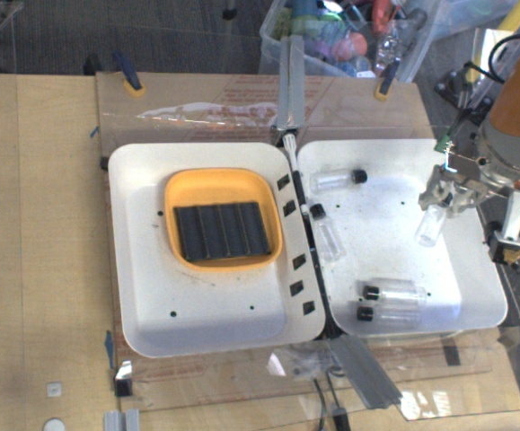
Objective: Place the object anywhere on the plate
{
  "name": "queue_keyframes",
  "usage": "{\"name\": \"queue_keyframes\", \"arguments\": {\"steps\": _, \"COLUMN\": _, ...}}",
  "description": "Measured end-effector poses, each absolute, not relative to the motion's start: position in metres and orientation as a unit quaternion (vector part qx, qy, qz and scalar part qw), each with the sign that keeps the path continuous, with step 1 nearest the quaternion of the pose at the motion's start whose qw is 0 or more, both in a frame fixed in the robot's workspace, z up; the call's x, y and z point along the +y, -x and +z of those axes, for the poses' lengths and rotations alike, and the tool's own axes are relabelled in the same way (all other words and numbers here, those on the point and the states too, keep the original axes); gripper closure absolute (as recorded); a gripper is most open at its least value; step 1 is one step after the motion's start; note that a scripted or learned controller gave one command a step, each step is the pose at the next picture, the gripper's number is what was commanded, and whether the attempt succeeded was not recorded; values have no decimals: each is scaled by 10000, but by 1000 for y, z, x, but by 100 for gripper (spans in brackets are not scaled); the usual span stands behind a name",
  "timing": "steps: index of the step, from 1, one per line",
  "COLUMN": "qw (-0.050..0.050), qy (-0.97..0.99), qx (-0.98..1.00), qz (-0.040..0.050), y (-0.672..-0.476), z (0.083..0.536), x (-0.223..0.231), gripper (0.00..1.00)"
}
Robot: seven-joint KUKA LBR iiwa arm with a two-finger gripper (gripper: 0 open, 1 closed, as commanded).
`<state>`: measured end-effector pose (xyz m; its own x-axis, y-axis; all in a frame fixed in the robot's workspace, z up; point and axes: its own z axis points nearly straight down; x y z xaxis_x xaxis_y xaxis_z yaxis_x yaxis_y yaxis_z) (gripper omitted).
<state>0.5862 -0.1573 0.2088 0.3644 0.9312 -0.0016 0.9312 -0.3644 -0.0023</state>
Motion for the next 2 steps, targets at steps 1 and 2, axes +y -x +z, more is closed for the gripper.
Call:
{"name": "queue_keyframes", "arguments": {"steps": 1, "qw": -9, "qy": 7793, "qx": -6266, "qz": 3, "y": -646, "z": 265, "x": -165, "gripper": 100}}
{"name": "queue_keyframes", "arguments": {"steps": 2, "qw": -19, "qy": 7304, "qx": -6830, "qz": -3, "y": -668, "z": 258, "x": -173, "gripper": 100}}
